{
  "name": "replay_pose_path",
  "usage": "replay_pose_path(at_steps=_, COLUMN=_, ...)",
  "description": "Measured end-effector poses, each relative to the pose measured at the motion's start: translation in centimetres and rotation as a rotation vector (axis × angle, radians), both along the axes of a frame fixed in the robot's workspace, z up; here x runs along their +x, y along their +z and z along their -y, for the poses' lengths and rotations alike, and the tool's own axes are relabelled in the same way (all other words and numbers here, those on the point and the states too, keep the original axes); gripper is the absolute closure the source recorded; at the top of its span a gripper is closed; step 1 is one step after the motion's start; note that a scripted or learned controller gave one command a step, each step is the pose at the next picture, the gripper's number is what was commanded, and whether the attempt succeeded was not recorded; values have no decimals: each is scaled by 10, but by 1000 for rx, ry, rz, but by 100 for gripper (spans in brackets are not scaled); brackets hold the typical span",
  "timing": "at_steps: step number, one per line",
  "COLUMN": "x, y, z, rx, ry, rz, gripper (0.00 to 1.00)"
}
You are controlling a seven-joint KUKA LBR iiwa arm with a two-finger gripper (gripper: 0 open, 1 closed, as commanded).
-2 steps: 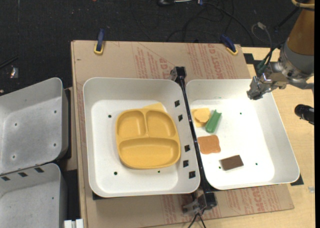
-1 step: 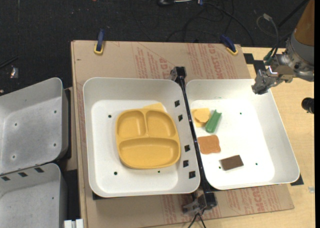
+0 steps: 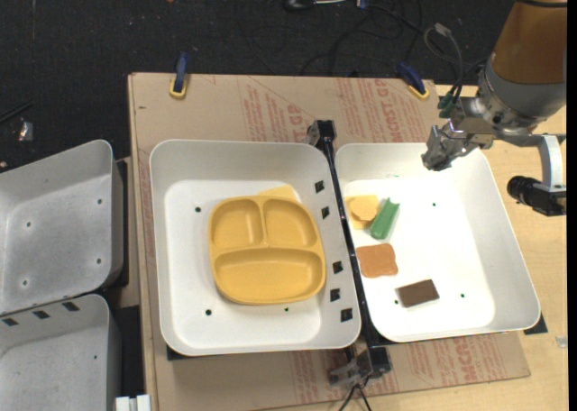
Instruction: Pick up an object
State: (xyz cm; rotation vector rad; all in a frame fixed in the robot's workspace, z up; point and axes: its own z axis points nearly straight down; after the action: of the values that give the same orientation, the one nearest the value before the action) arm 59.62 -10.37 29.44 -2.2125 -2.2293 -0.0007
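The right bin [image 3: 505,247] holds a pale orange round piece [image 3: 362,209], a green block [image 3: 386,218], an orange-brown slab [image 3: 378,260] and a dark brown rectangle [image 3: 417,293]. My gripper [image 3: 439,157] hangs over the bin's far edge, up and to the right of these objects, well apart from all of them. Nothing shows between its fingers.
The left bin [image 3: 180,310] carries a yellow divided tray [image 3: 267,250]. A black clip strip [image 3: 338,220] runs between the two bins. Blue clamps [image 3: 179,76] hold the cardboard base at the back. Grey trays [image 3: 54,211] lie off the bench to the left.
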Motion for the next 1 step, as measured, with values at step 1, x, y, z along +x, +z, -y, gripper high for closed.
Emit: replay_pose_path(at_steps=1, x=-16, y=-17, z=-50, rx=0, ry=-1, rz=-3, gripper=100)
